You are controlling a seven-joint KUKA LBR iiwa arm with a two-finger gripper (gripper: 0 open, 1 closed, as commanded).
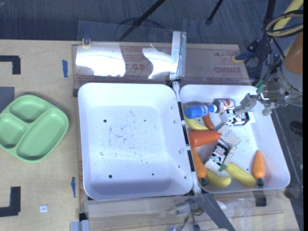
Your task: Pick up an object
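Note:
The right bin (276, 129) holds several toy items: a blue bottle (197, 111), a small white and orange bottle (225, 103), a black-and-white card (239, 119), a large orange carrot (206, 137), a yellow corn cob (240, 173) and a small carrot (259, 164). My gripper (256, 106) hangs over the bin's far right part, just right of the card. Its fingers are spread open with nothing between them.
The left bin (130, 138) lies beside the right one, separated by a raised rim. A green divided plate (31, 127) sits on the bench at far left. A clear panel and cardboard stand behind the bins. Cables hang at the upper right.

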